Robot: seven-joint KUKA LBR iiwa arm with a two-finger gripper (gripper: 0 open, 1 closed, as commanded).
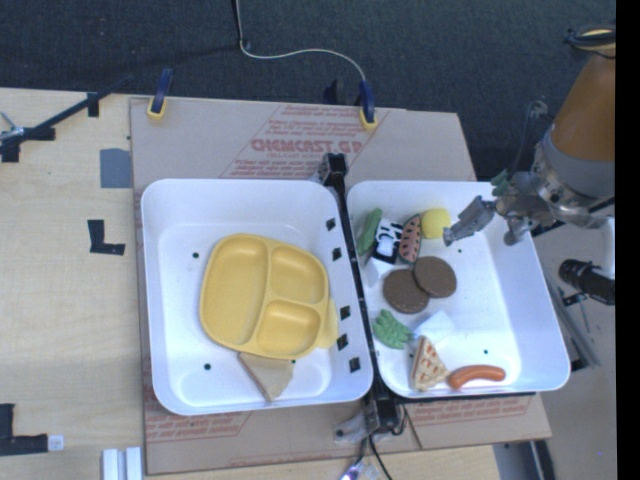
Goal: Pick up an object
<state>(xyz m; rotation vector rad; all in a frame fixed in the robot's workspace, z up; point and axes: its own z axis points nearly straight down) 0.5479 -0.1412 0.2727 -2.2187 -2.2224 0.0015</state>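
My gripper [488, 226] hangs over the upper right part of the right bin [520, 298], open, with nothing between its fingers. One finger [464, 224] points left toward a yellow ball [434, 223], a short gap away. Left of the ball lie a red striped piece [410, 241], a black and white toy [388, 236] and a green piece [367, 230]. Two brown discs [435, 276] [405, 291] sit mid-bin. Lower down are a green leafy piece [393, 328], a white piece [436, 324], a waffle wedge [428, 364] and a red sausage [477, 375].
The left bin [170, 268] holds a yellow divided plate [265, 295] with a tan wedge [266, 375] at its lower edge. A black divider [345, 258] runs between the bins. Cardboard [300, 143] lies beneath them, and a cable [300, 53] loops behind.
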